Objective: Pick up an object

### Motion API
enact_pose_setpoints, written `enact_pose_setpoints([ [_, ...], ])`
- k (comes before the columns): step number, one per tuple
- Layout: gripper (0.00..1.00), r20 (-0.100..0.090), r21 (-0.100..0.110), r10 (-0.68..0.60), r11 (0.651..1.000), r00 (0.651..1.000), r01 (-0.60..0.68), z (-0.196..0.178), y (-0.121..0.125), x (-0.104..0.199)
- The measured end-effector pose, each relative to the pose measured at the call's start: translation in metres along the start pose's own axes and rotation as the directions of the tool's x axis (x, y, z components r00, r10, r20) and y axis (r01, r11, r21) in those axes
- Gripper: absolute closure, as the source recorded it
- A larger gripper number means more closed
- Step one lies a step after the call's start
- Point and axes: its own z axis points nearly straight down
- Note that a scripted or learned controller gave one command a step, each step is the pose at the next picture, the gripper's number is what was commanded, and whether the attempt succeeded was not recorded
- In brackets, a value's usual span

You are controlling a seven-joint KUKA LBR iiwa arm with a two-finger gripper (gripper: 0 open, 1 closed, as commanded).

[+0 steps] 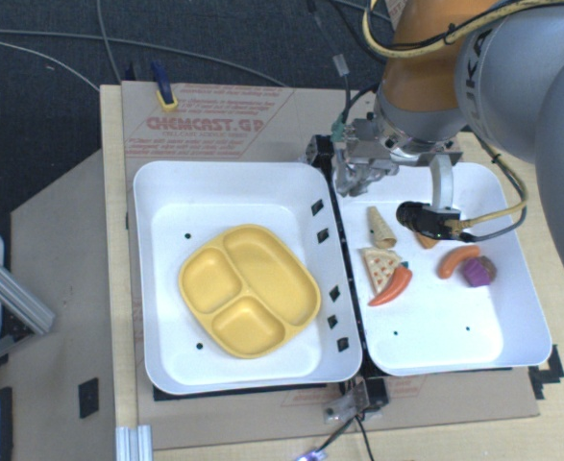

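While the claw [356, 173] hangs over the right bin's [454, 334] far left corner, I cannot tell whether it is wide or narrow. The cone [380, 226] lies nearest, with the wedge [379, 265] and chili [392, 287] touching beyond it. Dropping straight down would likely hit the bin wall. A grab at the touching pair could slip.

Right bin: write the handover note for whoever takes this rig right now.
Hand: at the far end of the divider between the bins, above the right bin's near-left corner as the arm reaches in; grip state unclear, and no object seen in it.
Things: tan cone, triangular wedge, red chili pepper, orange piece and purple piece all lie on the right bin's floor. The yellow divided tray lies in the left bin.
Done: nothing lifted.
Left: the whole pick; the cone is nearest.
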Motion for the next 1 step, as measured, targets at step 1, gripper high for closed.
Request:
enact_pose_setpoints([
  [1,1.00,0.000,0.006,0.000,1.000,1.000,0.000,0.0173,-0.0016,0.0587],
])
